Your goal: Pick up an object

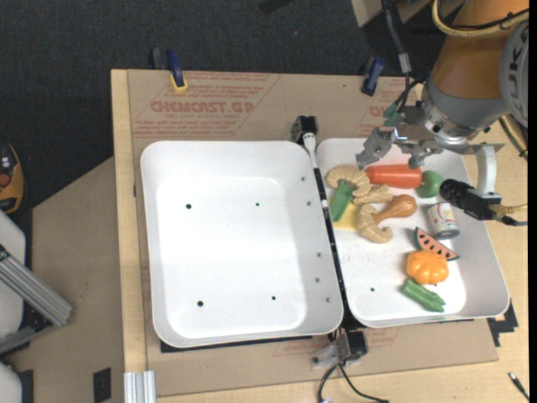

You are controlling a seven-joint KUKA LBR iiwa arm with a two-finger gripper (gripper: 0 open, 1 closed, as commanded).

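Near rim of the right bin [470,307]: green bean pod [423,295], pumpkin [427,266], watermelon slice [435,244] — room around them. Mid-bin: can [441,219], drumstick [393,208], pale pieces bunched up. Far end — carrot [394,175] lies long axis left-right, just below and right of the gripper [393,143], whose fingers look spread, holding nothing. Far wall close behind; the left bin [159,225] has open floor.

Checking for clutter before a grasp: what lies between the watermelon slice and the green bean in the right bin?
The orange pumpkin sits between the watermelon slice and green bean, seen in the camera view.
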